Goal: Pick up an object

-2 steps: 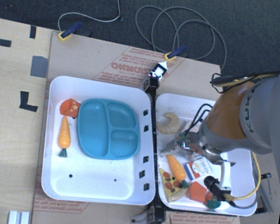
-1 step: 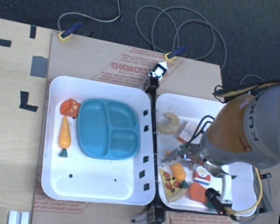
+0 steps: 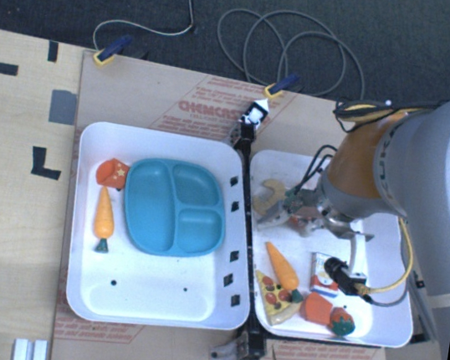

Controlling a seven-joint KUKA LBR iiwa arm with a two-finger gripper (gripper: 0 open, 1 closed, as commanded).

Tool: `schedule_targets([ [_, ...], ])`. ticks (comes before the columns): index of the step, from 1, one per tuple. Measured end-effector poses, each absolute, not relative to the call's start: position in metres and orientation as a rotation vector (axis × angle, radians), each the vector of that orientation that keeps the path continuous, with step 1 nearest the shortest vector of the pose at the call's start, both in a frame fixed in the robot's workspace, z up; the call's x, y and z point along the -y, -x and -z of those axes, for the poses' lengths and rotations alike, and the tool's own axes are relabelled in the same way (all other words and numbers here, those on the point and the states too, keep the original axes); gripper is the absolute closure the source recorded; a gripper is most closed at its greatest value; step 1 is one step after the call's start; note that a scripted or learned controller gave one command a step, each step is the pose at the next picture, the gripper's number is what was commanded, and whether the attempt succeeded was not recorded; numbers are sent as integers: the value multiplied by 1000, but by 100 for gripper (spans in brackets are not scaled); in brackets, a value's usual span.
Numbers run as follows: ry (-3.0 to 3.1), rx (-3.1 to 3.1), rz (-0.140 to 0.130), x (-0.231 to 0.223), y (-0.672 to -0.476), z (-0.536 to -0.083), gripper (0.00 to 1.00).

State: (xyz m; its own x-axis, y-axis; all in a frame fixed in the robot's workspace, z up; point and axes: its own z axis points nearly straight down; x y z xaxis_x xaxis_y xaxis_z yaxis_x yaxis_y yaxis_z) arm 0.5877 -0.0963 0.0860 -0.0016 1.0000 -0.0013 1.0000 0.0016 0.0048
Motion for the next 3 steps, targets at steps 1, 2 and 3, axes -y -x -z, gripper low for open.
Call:
schedule_targets([
  [1,-2217,-2222,-1,108,-657,-85,0],
  [2,-2218,-2222,-2,88,-573,-185,0],
  [3,-2222,-2222,0,98,-536,-86,0],
])
